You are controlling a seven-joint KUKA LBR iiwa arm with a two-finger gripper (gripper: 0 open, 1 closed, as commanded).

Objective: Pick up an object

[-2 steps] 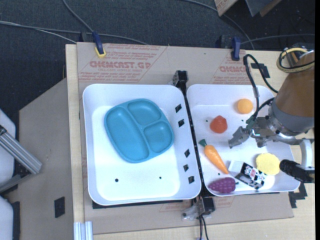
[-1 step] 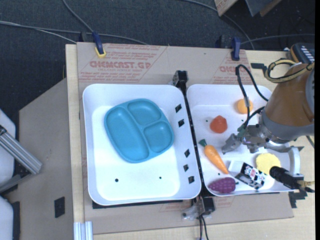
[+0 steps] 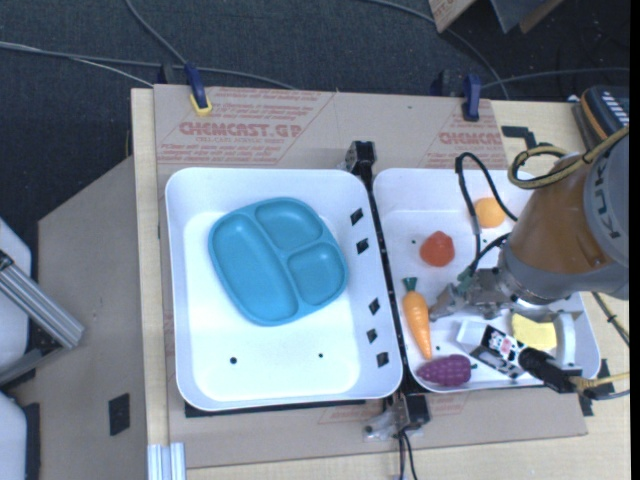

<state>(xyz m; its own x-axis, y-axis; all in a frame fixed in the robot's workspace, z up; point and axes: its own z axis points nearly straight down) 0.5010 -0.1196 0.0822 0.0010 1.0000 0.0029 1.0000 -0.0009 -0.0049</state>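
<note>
Here my gripper (image 3: 452,304) hangs low inside the right bin (image 3: 400,196), just beside the carrot (image 3: 416,324); from this slanted view I cannot tell how it is set or whether it has hold of anything. The carrot is a smooth orange cone with a small green tuft at its upper end, lying lengthwise along the bin's left wall. Below it rests a bumpy purple bunch of grapes (image 3: 446,371), close to the bin's near edge. A rounded red fruit (image 3: 437,249) with a matte skin sits above my wrist, apart from it, and a small glossy orange ball (image 3: 488,211) lies farther back. A flat yellow piece (image 3: 535,330) shows under my arm. In the left bin (image 3: 190,318) lies a smooth blue plastic tray (image 3: 277,259) with three moulded compartments and rounded corners, tilted on the white floor.
</note>
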